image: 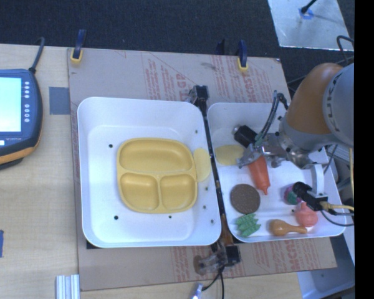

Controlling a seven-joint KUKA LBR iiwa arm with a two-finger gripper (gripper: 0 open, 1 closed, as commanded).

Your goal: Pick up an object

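Reaching in over the right bin (219,114), the gripper (257,157) sits at the top of an orange carrot toy (260,174) near bin centre; jaws seem closed round its top end, grip unclear. Brown round cookie (244,198) just beside it, green leafy toy (247,223) at the near edge. Yellow divided tray (157,174) fills the left bin (100,229).

I see my gripper (257,156) low in the right bin (227,116), orange carrot (260,174) just below it, brown disc (244,199) beneath that, green piece (247,223) lower still, yellow tray (157,174) in the left bin (96,114).
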